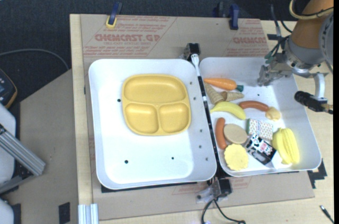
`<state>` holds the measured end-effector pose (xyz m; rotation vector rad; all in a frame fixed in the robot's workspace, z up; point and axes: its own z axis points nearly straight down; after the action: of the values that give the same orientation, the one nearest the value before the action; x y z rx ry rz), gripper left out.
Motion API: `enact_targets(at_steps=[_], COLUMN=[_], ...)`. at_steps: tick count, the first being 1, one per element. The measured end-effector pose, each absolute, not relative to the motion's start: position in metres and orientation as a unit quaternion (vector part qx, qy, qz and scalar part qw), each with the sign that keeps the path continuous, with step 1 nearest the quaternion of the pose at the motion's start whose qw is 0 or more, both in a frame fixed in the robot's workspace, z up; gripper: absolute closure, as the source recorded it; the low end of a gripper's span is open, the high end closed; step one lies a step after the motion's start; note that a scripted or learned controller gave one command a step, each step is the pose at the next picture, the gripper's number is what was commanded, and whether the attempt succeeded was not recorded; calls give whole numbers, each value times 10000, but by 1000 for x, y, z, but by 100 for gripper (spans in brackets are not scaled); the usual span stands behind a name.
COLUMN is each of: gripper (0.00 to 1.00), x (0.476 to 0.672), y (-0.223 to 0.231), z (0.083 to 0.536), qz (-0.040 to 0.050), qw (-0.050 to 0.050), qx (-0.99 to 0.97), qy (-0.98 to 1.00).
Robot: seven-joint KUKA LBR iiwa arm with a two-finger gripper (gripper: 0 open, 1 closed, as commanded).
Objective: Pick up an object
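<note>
Gripper (268, 75) over far right part of right bin (304, 127), just above bin floor, nothing between fingers; open or closed: can't tell at this res. Toy food piled in right bin, left of and nearer than gripper: carrot (221, 83), banana (228, 109), sausage (253, 105), corn cob (286, 145), yellow disc (236, 157). Carrot closest, still apart from gripper. Left bin (106, 154) w/ yellow divided plate (155, 102), centre-far.
</note>
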<state>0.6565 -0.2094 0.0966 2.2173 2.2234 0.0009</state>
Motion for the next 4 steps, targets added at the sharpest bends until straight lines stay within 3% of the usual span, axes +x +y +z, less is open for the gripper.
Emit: enact_targets(at_steps=[2, 3, 4], gripper=[100, 100, 100], x=[661, 662, 646], y=[-215, -216, -167], z=[207, 227, 231], qz=[20, 13, -1], qw=[47, 33, -12], qx=[7069, 7069, 7057], qy=[7073, 7073, 7085])
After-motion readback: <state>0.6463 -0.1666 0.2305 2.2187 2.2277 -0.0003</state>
